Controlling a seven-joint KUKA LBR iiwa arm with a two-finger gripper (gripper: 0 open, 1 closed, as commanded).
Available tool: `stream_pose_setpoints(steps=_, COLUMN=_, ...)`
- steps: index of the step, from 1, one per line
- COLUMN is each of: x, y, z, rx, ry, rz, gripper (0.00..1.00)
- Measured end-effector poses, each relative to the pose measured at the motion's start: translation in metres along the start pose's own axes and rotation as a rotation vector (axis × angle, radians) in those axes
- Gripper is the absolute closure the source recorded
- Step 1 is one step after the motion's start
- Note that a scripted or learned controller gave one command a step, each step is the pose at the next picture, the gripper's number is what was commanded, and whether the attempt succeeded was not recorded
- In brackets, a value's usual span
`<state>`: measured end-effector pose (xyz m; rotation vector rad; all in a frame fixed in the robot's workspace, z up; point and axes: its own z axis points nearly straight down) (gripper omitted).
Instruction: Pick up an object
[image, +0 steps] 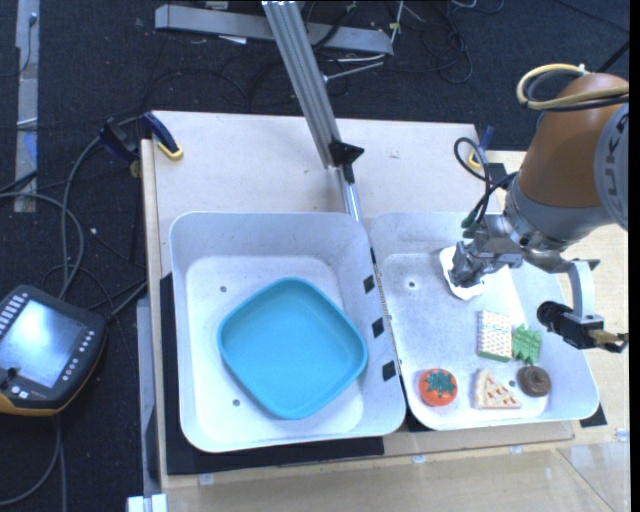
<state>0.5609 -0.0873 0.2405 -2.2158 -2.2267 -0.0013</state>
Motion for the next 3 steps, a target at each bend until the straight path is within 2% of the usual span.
stream_pose_setpoints(steps=2, x=0.102, y=0.036, z=0.02, rx=0.001, ry=0.0, rz=0.0, gripper=1.0)
stream_pose_setpoints(steps=3, x=0.162, y=0.054, z=0.016, rx=0.0, ry=0.001, rz=0.0, gripper=1.0)
